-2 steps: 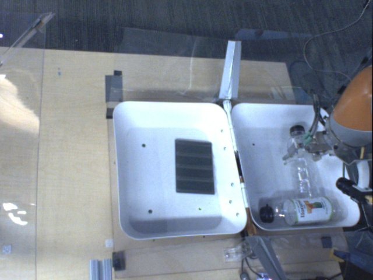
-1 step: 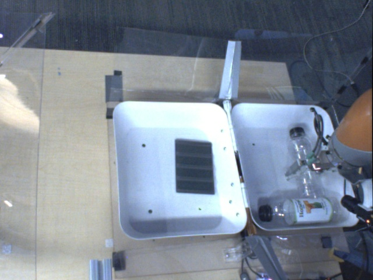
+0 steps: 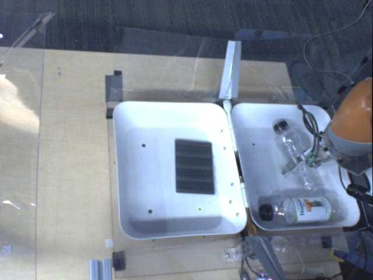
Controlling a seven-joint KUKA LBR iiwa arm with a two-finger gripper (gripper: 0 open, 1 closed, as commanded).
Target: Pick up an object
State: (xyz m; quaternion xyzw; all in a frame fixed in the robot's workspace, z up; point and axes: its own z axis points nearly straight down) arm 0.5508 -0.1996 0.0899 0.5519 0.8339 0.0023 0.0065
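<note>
Arm [image 3: 354, 121] enters from right, orange band uppermost; gripper [image 3: 303, 163] angled down-left, low over right side.

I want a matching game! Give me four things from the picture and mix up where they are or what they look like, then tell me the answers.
Things:
1. dark ribbed pad
2. labelled bottle
3. small clear bottle
4. orange band

Descriptions:
A. lying on its side along the near wall of the right bin
B. on the arm at the picture's right edge
C. flat in the middle of the left bin
D. see-through, dark cap, in the far part of the right bin

Pairs: 1-C, 2-A, 3-D, 4-B
</note>
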